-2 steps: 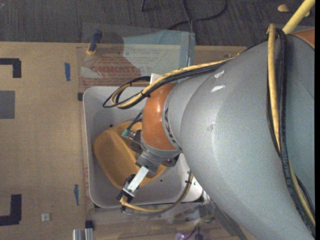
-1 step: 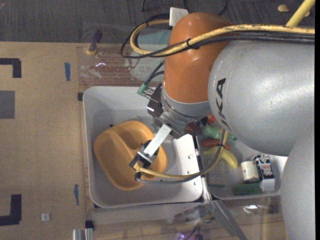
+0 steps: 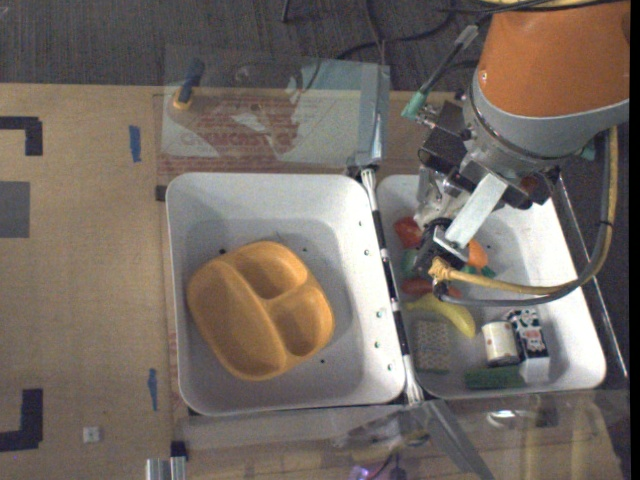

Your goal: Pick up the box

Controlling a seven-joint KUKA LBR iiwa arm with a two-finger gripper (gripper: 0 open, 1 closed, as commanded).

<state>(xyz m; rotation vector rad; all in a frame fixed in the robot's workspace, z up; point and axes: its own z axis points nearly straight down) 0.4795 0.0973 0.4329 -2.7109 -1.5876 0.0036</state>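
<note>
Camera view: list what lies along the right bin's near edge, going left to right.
Grey textured block → yellow banana → green flat piece → small white can → black-and-white box.

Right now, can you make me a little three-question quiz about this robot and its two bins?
1. True or false: the yellow divided plate lies in the left bin.
2. Which bin does the gripper hang over? A) left B) right
3. Fill in: the small box with a black-and-white pattern lies beside a white ____.

Key: 1 true. 2 B, the right bin. 3 cup.
</note>
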